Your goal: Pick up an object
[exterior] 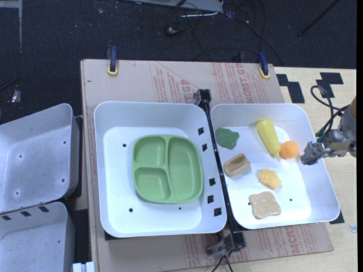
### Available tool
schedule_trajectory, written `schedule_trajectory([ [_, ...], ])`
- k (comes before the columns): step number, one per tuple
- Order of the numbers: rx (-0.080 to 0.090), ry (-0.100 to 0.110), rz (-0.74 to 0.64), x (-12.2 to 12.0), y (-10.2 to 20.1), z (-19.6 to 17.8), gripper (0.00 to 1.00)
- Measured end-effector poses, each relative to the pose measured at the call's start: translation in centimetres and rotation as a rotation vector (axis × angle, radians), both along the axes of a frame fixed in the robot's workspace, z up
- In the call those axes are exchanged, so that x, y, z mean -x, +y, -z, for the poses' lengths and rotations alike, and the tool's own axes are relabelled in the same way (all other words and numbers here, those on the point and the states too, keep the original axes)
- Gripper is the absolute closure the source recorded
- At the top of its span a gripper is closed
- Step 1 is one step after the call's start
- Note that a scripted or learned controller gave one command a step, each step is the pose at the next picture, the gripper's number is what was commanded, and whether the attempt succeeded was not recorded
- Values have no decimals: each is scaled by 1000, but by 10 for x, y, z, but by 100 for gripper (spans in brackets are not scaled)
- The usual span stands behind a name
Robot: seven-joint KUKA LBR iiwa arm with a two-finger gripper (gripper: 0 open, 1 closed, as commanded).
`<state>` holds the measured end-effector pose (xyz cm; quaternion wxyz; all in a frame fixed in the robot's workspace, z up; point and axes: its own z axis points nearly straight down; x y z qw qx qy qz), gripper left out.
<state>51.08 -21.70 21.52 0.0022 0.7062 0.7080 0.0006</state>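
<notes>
The right bin [317, 174] holds several toy foods: a green leafy piece [227, 137], a yellow bottle-shaped piece [267, 136], an orange ball [289, 149], a tan bun [237, 165], a yellow corn-like piece [270, 179] and a slice of toast [265, 204]. My gripper [311, 153] hangs at the bin's right wall, just right of the orange ball, with a small gap between them. Nothing shows between its tips.
The left bin [113, 152] contains a green divided plate [168, 169]. A black divider with clips runs between the bins [214, 163]. Spare white bins [34, 152] lie off the bench at the left. Cables hang by the arm at the right edge.
</notes>
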Motion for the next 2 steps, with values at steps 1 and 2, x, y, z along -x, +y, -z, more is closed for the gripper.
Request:
schedule_trajectory([
  [1, -4, 3, -5, 3, 53, -12, 100],
  [2, -5, 6, -5, 8, 107, -5, 100],
])
